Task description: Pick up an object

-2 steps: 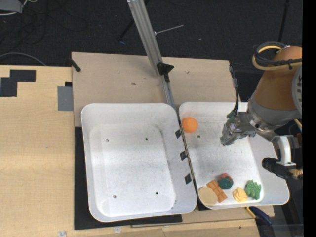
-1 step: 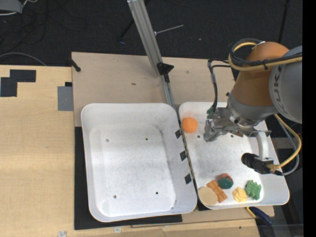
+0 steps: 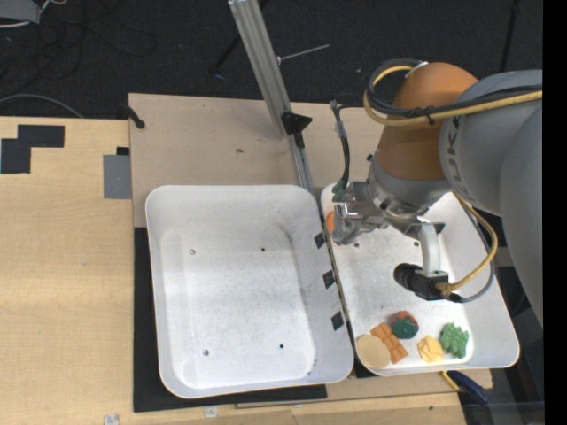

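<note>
- The grey arm with its orange band (image 3: 423,91) reaches in from the right and bends down over the shallow white bin on the right (image 3: 496,348).
- Its metal pincer (image 3: 353,218) sits low at that bin's upper left corner, close to the divider between the two bins.
- Whether the pincer is spread or pressed together cannot be told; the wrist body and cabling cover it.
- A small orange object (image 3: 330,222) shows just at the left edge of the pincer, against the bin wall; whether it is pinched or only lies beside the pincer cannot be told.
- A cluster of small things lies along the near edge of the right bin, well apart from the pincer: a flat tan round piece (image 3: 373,351), an orange carrot-like piece (image 3: 389,338) touching it, a dark teal rounded piece with a red top (image 3: 405,325) just behind, a yellow lumpy piece (image 3: 430,350), and a green leafy piece (image 3: 454,338) at the far right.
- A black cylindrical fitting (image 3: 415,280) hangs from the arm over the middle of the right bin, with a yellow cable looping to it.
- The shallow white bin on the left (image 3: 159,264) lies alongside, touching the right one along the divider.
- A slanted aluminium bar (image 3: 266,69) rises from behind the bins.
- Both bins rest on the pale wooden bench (image 3: 62,273).
</note>
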